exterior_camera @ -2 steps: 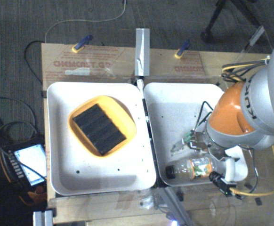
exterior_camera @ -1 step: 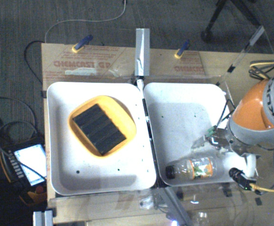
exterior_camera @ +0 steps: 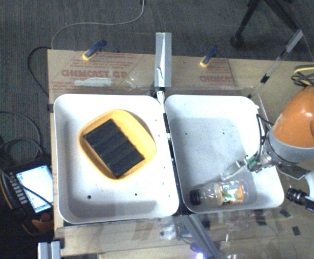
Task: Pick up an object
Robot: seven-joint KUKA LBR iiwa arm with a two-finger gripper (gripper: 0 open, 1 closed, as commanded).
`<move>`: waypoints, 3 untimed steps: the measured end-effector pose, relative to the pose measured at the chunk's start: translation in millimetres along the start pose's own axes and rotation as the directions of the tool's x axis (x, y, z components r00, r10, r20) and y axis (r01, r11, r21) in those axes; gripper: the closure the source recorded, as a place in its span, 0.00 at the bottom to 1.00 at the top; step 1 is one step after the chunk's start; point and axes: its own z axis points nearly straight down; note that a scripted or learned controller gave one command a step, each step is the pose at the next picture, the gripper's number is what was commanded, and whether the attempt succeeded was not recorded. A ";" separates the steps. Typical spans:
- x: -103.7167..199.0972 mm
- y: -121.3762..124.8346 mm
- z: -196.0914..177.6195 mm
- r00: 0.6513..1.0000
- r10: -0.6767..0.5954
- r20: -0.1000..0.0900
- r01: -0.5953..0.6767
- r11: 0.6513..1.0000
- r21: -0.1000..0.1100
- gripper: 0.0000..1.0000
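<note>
A clear plastic bottle [exterior_camera: 222, 193] with a dark cap and a green and orange label lies on its side near the front edge of the right bin [exterior_camera: 211, 128]. In the left bin [exterior_camera: 70, 198] a yellow dish [exterior_camera: 144, 132] holds a black ribbed block [exterior_camera: 114, 147]. My gripper [exterior_camera: 238, 169] reaches in from the right and hangs low in the right bin, just above and behind the bottle. I see nothing held in it.
The orange band of the arm [exterior_camera: 300, 120] looms over the right bin's right wall. Behind the bins lies a cardboard sheet [exterior_camera: 92, 72] with two blue-and-yellow clamps. A metal strip [exterior_camera: 163, 58] runs between the bins. A tablet [exterior_camera: 30, 188] sits at the left.
</note>
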 end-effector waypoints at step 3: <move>-26.1 57.7 36.9 0.892 0.452 0.000 -0.452 0.892 -0.015 0.00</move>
